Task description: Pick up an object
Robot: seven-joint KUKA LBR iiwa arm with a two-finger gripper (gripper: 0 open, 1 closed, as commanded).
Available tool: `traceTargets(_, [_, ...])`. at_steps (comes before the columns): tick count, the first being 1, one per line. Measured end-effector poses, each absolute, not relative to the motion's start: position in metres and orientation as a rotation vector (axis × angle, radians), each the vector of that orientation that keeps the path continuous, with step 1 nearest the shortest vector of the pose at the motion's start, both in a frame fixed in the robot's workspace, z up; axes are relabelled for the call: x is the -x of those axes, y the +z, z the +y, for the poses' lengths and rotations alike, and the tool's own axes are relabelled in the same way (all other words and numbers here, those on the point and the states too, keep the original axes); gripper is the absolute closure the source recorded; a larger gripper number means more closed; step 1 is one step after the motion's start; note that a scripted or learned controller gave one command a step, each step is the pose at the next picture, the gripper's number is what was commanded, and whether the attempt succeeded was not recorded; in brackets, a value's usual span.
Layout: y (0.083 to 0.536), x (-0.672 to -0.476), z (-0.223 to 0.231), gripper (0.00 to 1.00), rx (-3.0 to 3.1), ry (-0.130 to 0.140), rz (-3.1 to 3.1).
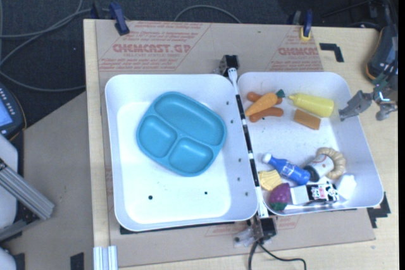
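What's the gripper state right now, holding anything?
Gripper: open, holding nothing, at the right bin's right rim.

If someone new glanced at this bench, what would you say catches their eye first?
Most likely the blue divided plate, alone in the left bin. Next, the right bin's clutter: a yellow bottle and carrot near the back, a blue bottle in front. The gripper hovers at its right rim.

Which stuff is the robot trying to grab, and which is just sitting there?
For the job: gripper, carrot, yellow bottle, orange block, blue bottle, purple toy.

Just lying about: blue plate, clamps, cables.
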State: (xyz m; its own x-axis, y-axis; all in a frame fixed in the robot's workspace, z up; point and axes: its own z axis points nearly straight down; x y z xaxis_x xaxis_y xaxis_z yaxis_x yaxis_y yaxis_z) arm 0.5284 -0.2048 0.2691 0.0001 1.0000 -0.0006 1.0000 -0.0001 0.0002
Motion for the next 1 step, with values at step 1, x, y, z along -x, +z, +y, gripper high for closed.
traceTargets(1, [0.1196,-0.5191,-0.1727,0.00,-2.228,-0.005,2.230])
